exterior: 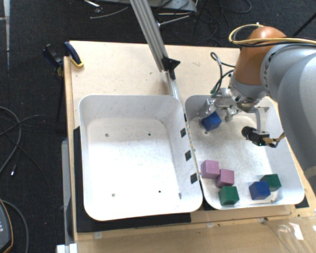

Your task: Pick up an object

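A: Looking at your claw [217, 111]: where's the blue cube [211, 122]?

B: Touching it, just below-left, over the right bin's [289, 157] far end. You can't tell whether it's clamped or merely beside.

Even bright overhead light, soft shadows, slight glare on white bins [131, 109], mostly sharp

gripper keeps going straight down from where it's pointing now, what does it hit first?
Most likely the blue cube: it sits right at the tip of the gripper, in the right bin. Depth is unclear from this slanted view, so I can't tell whether they already touch. Past the cube, only the bin floor.
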